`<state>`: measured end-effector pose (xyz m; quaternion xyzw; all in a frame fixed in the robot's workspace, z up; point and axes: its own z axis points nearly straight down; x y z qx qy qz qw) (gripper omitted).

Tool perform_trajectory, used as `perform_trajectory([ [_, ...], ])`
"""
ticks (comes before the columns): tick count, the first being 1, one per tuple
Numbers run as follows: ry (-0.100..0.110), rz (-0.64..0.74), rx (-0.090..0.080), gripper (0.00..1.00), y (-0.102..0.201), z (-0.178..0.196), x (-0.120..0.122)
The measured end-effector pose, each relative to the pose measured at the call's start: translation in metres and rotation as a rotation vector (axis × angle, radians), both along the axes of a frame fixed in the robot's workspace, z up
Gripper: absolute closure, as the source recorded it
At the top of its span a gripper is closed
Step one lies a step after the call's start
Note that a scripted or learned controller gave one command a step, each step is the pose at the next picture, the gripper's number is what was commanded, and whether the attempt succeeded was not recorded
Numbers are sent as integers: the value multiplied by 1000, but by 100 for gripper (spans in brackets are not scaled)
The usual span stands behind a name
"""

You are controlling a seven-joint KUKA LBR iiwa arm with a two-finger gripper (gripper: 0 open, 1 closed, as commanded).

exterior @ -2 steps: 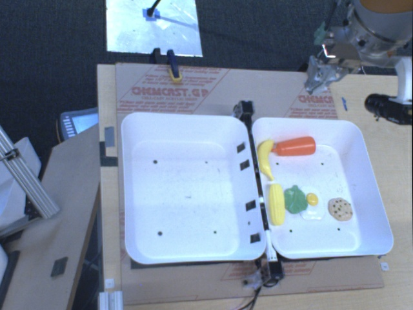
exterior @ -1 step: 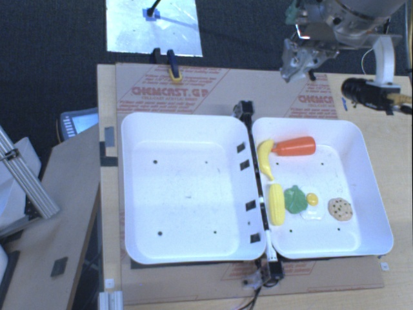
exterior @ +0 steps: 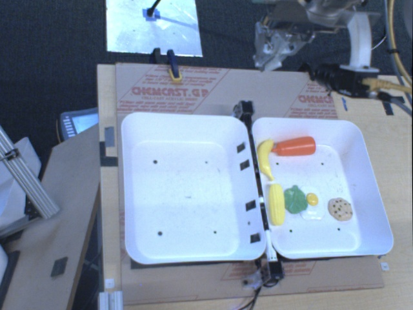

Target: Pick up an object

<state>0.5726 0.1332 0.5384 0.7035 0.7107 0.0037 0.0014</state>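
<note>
The right bin (exterior: pixel 370 173) holds several toy foods. An orange carrot (exterior: pixel 295 146) lies at its back, with a yellow banana (exterior: pixel 265 158) beside it against the left wall. Further forward are a yellow corn cob (exterior: pixel 276 203), a green leafy piece (exterior: pixel 295 199), a small fried egg (exterior: pixel 312 202) and a brown cookie (exterior: pixel 340 208). My gripper (exterior: pixel 269 51) hangs high behind the back edge of the right bin, well clear of all the objects, with nothing in it.
The left bin (exterior: pixel 187 186) sits beside the right one, joined by a black divider strip (exterior: pixel 253 173). A shiny metal plate (exterior: pixel 153 17) lies at the back left. A yellow clamp (exterior: pixel 174 71) grips the bench's back edge.
</note>
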Motion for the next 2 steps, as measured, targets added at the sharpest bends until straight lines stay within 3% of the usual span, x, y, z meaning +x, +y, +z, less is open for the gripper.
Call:
perform_trajectory([
  [1,10,1,-2,100,61,-47,-17],
  [2,7,-3,-3,100,103,-81,8],
])
